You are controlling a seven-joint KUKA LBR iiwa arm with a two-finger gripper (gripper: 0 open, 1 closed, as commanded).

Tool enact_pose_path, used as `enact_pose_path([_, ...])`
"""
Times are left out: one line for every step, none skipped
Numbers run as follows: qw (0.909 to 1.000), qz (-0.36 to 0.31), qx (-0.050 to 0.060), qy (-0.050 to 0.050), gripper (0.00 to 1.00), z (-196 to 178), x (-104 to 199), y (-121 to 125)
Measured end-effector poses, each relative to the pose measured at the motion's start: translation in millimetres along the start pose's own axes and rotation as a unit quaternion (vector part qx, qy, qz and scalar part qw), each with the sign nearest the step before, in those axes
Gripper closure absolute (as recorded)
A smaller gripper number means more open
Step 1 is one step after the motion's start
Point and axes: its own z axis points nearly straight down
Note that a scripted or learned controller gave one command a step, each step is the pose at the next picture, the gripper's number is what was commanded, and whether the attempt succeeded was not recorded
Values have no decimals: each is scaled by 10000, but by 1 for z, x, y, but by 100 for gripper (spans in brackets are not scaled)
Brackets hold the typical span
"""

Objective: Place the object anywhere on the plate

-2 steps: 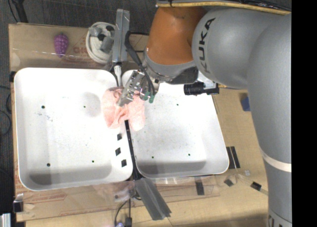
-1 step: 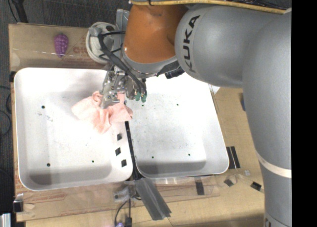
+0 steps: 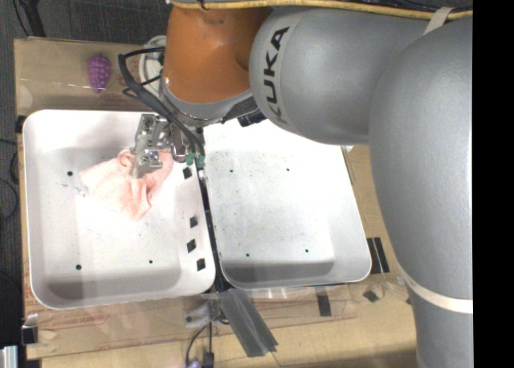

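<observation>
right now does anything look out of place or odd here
Yes. A purple grape-like bunch lies on the bench outside both bins, behind the left bin. The pink cloth in that bin is crumpled, with the gripper right over it.

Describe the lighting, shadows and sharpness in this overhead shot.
Camera view: even, soft light; faint shadow under the pink cloth in the left bin; the arm looms large and slightly soft near the lens; the tool is small and blurred, detail unclear.
</observation>
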Motion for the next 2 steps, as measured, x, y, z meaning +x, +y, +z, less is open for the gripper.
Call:
enact_pose_path([10000, -4, 3, 12, 100, 1, 13, 51])
enact_pose_path([10000, -1, 3, 9, 0, 1, 13, 50])
